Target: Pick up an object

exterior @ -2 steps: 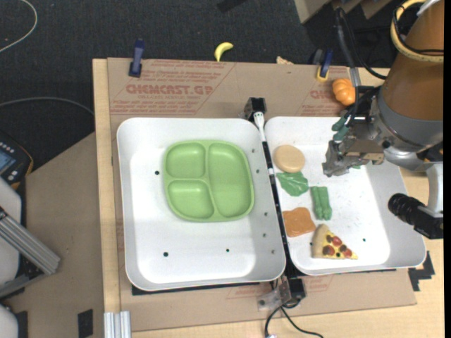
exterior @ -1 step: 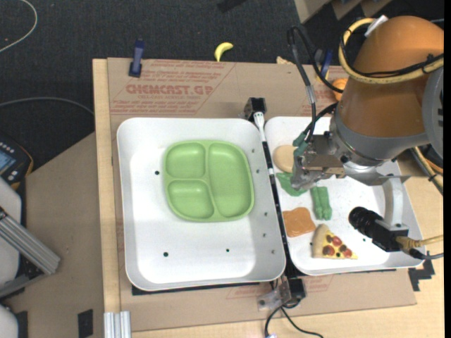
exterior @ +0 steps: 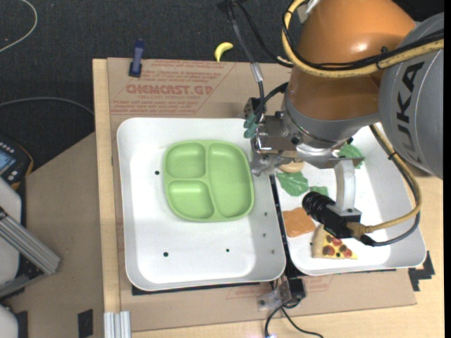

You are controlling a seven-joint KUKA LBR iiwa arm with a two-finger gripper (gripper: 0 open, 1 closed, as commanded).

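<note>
My gripper (exterior: 276, 158) hangs under the big orange-banded wrist, low over the left edge of the right bin (exterior: 398, 248). The wrist hides most of it. Just beneath it lies a tan rounded piece (exterior: 291, 166), touching a green leaf-shaped toy (exterior: 293, 183). Nearer the front of that bin lie an orange slab (exterior: 298, 222) and a pizza slice toy (exterior: 332, 248). Another green leafy piece (exterior: 351, 151) peeks out behind the arm. Nothing shows as held.
The left bin (exterior: 141, 196) holds a green divided plate (exterior: 208, 180) near its middle. Behind the bins lies a cardboard sheet (exterior: 169, 86), with a blue clip (exterior: 136, 57) and a small yellow object (exterior: 223, 48) at its far edge.
</note>
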